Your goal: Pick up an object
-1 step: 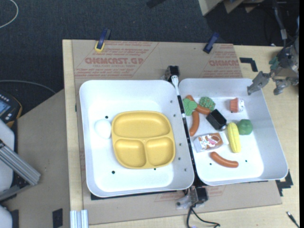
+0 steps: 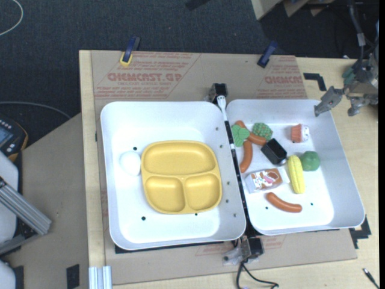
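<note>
The right bin (image 2: 343,179) holds several toy foods: a yellow corn cob (image 2: 295,173), a green ball (image 2: 310,160), a black block (image 2: 275,152), a small red and white can (image 2: 299,133), a carrot (image 2: 257,139), a leafy green piece (image 2: 262,129), two orange sausages (image 2: 245,156) (image 2: 284,203) and a printed packet (image 2: 264,179). My gripper (image 2: 338,105) hovers over that bin's far right corner, above and right of the can. It is open, with nothing between its fingers.
The left bin (image 2: 114,137) carries a yellow divided plate (image 2: 180,176) and a white egg (image 2: 130,162) beside it. A black divider clamp (image 2: 219,91) sits between the bins at the back. The cardboard base (image 2: 180,71) extends behind both bins.
</note>
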Controlling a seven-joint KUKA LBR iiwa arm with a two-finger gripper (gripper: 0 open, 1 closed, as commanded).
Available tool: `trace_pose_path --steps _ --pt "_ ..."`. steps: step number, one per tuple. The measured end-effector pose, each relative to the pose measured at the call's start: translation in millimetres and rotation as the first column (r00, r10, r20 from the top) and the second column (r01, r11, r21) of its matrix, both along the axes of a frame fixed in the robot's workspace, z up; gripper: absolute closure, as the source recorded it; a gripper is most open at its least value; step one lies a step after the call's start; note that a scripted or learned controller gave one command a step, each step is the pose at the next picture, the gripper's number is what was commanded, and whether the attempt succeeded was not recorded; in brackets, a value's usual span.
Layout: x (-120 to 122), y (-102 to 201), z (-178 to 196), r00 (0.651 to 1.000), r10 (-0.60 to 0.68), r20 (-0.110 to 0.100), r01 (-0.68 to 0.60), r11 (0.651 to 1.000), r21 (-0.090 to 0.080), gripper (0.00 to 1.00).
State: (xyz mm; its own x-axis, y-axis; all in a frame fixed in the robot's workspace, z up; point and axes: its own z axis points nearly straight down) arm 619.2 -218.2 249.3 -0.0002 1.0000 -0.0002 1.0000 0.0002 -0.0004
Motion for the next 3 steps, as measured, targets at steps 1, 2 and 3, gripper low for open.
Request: trace_pose_path --steps 1,2,3 --pt "0 11 -52 1.0 0.001 -0.006 -0.001 1.0 0.002 0.0" --pt "2 15 -115 1.0 0.002 -0.007 -0.002 1.0 0.003 0.0" --pt "1 16 -168 1.0 0.001 -0.006 -0.001 1.0 0.002 0.0"
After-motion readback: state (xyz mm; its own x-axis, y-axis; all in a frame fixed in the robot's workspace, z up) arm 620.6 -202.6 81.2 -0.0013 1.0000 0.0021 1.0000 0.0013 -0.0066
